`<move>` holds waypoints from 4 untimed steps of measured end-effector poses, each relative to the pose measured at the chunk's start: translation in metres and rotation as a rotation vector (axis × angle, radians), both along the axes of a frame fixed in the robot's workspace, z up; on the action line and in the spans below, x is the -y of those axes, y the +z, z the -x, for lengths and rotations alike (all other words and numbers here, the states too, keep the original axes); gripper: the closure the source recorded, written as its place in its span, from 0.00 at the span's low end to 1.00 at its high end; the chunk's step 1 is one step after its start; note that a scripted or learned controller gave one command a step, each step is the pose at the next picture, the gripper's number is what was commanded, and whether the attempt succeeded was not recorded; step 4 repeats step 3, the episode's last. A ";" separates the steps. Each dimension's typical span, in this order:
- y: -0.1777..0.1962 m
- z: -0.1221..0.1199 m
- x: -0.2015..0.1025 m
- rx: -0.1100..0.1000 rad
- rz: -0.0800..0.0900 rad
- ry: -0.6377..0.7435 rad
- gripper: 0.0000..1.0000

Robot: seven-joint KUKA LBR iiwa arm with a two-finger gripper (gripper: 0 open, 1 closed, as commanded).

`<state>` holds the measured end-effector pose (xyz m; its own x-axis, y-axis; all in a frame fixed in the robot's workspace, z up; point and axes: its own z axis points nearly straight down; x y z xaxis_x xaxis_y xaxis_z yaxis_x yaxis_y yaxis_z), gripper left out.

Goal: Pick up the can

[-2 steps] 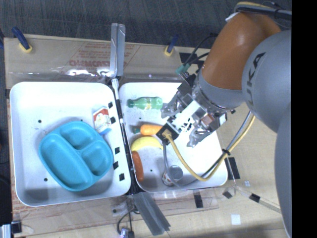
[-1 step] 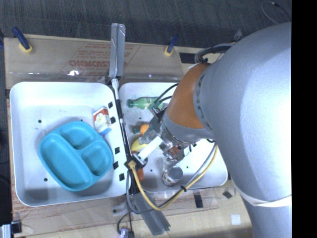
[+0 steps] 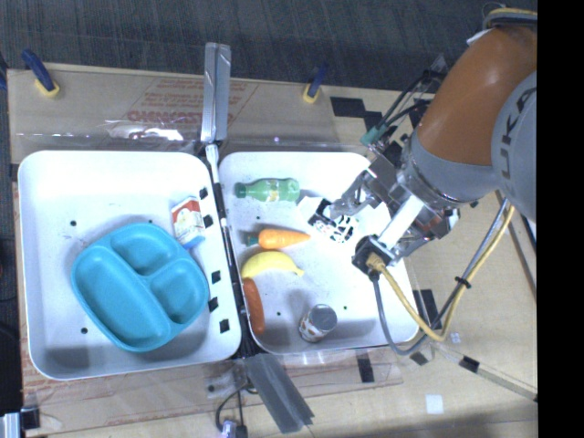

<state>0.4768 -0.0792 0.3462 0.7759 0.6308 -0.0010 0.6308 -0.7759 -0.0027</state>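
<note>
Camera view: my claw (image 3: 334, 219) hovers over the right bin (image 3: 360, 331), grip state unclear. I should swing down toward the can (image 3: 318, 321), descending straight, clear of the banana (image 3: 270, 264).

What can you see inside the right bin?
The right bin holds a green bottle, a carrot, a banana, a sausage and the can. The gripper covers part of its floor.

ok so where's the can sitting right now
In the camera view, the can stands in the right bin, near its front edge, just right of the sausage and below the banana. The gripper is further back, apart from it.
</note>
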 end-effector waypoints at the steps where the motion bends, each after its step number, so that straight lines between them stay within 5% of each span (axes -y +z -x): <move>1: -0.202 -0.001 0.017 0.002 0.000 -0.264 0.00; 2: -0.060 0.000 0.003 0.000 0.000 -0.069 0.00; 3: -0.204 0.000 0.018 0.002 0.000 -0.305 0.00; 4: -0.204 0.000 0.018 0.002 0.000 -0.305 0.00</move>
